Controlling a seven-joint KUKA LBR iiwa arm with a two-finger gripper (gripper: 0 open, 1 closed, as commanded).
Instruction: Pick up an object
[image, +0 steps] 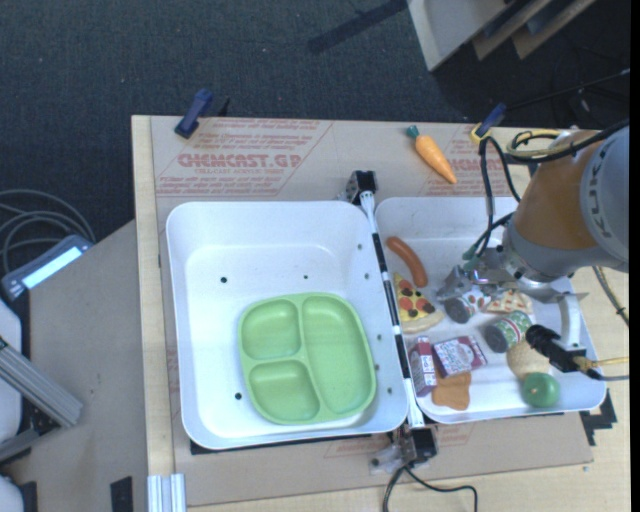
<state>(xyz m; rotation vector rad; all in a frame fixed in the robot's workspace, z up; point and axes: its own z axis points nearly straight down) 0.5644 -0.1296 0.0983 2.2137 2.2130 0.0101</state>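
Note:
My gripper is low inside the right bin, among the toy food. Just left of it lie a pizza slice and a brown sausage. Below it sit a dark red packet, a small bottle and an orange wedge. A green-labelled can, an ice-cream cone and a green ball lie to the lower right. The fingertips are lost in the clutter.
The left bin holds a green divided plate. A toy carrot lies on the board behind the right bin. Blue clamps sit at the board's back edge. Black cables trail beside the arm.

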